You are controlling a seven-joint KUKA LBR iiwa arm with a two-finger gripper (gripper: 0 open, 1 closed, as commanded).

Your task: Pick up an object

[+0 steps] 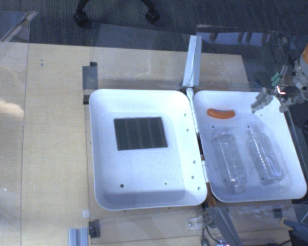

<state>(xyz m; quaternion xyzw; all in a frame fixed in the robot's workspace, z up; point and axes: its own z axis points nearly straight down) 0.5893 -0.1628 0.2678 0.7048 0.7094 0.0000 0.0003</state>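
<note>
Two clear plastic bottles, lying flat

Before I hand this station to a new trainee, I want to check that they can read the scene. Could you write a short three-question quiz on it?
1. True or false: the hot dog lies in the left bin.
2. How many clear plastic bottles lie in the right bin?
3. The gripper hangs over which part of the right bin? A) near edge B) far right corner C) centre

Key: 1 false; 2 two; 3 B.
</note>
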